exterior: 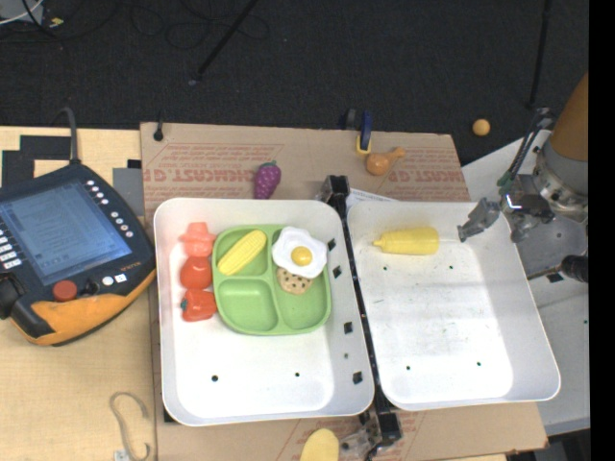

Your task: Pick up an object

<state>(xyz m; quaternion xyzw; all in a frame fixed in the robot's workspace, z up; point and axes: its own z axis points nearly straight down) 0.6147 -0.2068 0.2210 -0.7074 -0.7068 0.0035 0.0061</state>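
Nearest candidate is the yellow toy, lying loose in the upper-left part of the right bin, well apart from anything else: I'd come down over its middle and close across the short width. Gripper at the frame's right, above the bin's upper-right rim, fingers look spread, holding and touching nothing.

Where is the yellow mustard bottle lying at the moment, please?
The yellow mustard bottle lies on its side near the far edge of the right bin, just left of the gripper.
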